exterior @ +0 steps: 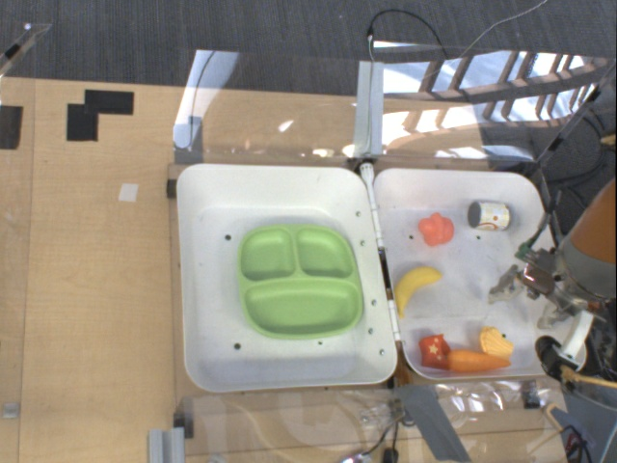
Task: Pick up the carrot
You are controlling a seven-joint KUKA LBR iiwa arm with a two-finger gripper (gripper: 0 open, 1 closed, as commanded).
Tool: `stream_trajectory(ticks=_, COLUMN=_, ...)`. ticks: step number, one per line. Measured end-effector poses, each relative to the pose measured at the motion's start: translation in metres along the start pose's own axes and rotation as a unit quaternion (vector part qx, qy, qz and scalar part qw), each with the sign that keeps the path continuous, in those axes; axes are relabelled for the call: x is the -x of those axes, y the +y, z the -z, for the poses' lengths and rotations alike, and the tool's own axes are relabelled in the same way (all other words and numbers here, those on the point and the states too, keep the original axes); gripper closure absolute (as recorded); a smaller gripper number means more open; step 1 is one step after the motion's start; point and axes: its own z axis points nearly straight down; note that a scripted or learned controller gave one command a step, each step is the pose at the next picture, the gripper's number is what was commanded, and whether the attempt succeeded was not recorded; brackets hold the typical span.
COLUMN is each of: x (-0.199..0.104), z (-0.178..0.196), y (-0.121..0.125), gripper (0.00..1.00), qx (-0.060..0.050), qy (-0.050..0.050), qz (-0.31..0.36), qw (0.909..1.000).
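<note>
The carrot (477, 361) is an orange stick lying flat near the front wall of the right bin (463, 191). It touches a small yellow-orange piece (496, 340) on its far side, and a red piece (434, 351) lies at its left end. My gripper (511, 283) hangs at the bin's right side, above the floor, behind and slightly right of the carrot, and clearly apart from it. Nothing is visible in its grasp. The grey arm with its orange band (590, 244) comes in from the right edge.
The right bin also holds a yellow banana (415, 285), a pink-red toy (437, 229) and a small white can (490, 216). In the left bin (207, 258) sits a green divided plate (299, 280). A ridge separates the two bins.
</note>
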Motion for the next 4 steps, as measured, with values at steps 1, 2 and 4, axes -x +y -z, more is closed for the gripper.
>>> stream_trajectory(ticks=1, x=-0.042, z=0.059, y=0.012, gripper=0.0, qx=0.001, qy=-0.002, qz=0.186, qw=0.9826)
stream_trajectory(ticks=2, x=-0.009, z=-0.018, y=-0.004, gripper=0.0, qx=0.005, qy=-0.001, qz=0.223, qw=0.9747)
stream_trajectory(ticks=4, x=0.001, z=-0.017, y=0.004, gripper=0.0, qx=0.007, qy=-0.002, qz=0.361, qw=0.9325)
